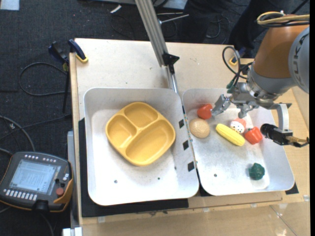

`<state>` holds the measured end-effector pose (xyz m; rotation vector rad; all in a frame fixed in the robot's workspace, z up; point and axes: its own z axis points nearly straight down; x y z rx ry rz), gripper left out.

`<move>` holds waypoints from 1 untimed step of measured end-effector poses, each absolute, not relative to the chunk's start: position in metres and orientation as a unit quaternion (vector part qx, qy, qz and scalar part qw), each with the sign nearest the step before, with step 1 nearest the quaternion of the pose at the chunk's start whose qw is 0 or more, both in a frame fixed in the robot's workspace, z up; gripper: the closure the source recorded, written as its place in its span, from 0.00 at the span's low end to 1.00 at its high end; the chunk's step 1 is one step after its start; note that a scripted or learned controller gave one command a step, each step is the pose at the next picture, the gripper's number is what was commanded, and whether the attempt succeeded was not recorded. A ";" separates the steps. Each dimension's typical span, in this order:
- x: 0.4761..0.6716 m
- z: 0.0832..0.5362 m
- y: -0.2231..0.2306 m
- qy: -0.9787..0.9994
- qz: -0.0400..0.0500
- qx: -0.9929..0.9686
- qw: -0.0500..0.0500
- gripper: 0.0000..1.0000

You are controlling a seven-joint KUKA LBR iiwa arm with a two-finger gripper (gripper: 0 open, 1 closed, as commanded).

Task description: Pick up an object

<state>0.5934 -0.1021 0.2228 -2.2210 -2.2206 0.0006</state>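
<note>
Hovering over the right bin (275,181), the pincer (231,107) looks spread, grasping nothing, near the red tomato (204,111); a yellow corn cob (230,134) lies lower right of it.

two white bins (98,132), one yellow tray (141,133), six small toys (230,134)
</note>
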 end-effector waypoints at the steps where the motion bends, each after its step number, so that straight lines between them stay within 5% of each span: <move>1: 0.669 0.150 -0.137 -0.708 0.002 -0.707 0.000 0.00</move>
